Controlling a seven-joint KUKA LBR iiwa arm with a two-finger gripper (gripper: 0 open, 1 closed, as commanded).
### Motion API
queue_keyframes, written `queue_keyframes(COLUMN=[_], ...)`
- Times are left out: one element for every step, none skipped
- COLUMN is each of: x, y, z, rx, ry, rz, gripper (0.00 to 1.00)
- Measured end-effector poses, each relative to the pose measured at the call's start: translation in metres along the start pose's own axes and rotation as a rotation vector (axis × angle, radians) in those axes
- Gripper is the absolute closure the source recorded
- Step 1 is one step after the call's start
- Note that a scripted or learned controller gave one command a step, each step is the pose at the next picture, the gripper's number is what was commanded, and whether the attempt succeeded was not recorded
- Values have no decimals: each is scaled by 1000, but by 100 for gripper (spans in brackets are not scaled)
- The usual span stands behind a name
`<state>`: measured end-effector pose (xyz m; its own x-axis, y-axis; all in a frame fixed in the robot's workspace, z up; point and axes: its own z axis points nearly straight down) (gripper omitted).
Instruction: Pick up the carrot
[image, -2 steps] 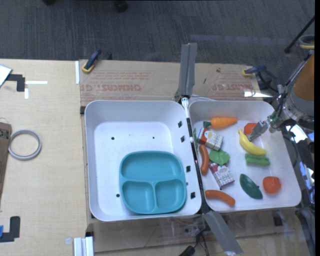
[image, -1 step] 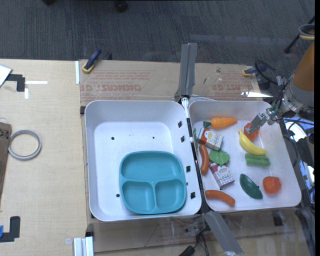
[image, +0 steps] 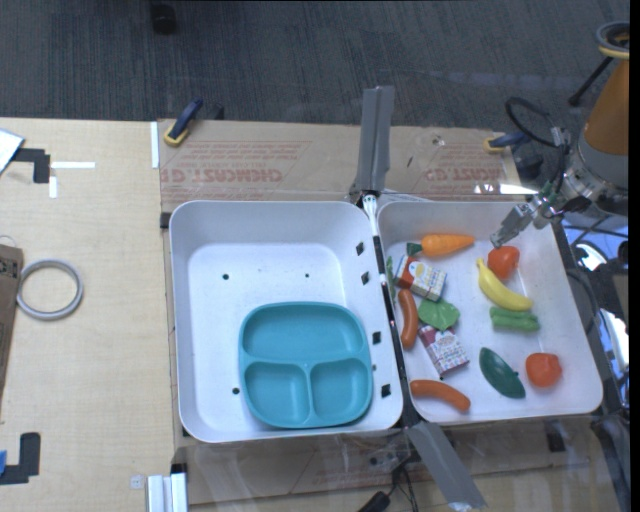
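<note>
The carrot (image: 446, 243) lies on its side near the far wall of the right bin (image: 585, 395), at about twelve o'clock among the toy foods, its green top pointing toward the divider and its tip toward three o'clock. The gripper (image: 508, 230) hangs just beyond that tip, at the carrot's three o'clock, close above a small red fruit (image: 503, 261); whether its fingers are apart or together I cannot tell, and nothing shows between them.

To do the pick well, the gripper should shift toward nine o'clock until it is over the carrot's thick middle, turn so the fingers straddle the body across its narrow width, then descend squarely. The far wall sits close, so the far finger needs room there; the small carton (image: 427, 281) at the carrot's six o'clock is near but apart.

Readable writing: the cardboard (image: 240, 160) behind the bins carries red print, upside down, that looks like "CHEMCAT". The carton's label is too small to read.
</note>
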<state>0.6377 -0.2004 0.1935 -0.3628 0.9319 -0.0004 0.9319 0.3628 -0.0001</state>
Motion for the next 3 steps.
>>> queue_keyframes(x=[27,39,39], y=[-23,26,39], z=[-21,8,44], rx=[2,1,0], ry=[1,0,1], rz=[55,-86,-346], gripper=[0,0,0])
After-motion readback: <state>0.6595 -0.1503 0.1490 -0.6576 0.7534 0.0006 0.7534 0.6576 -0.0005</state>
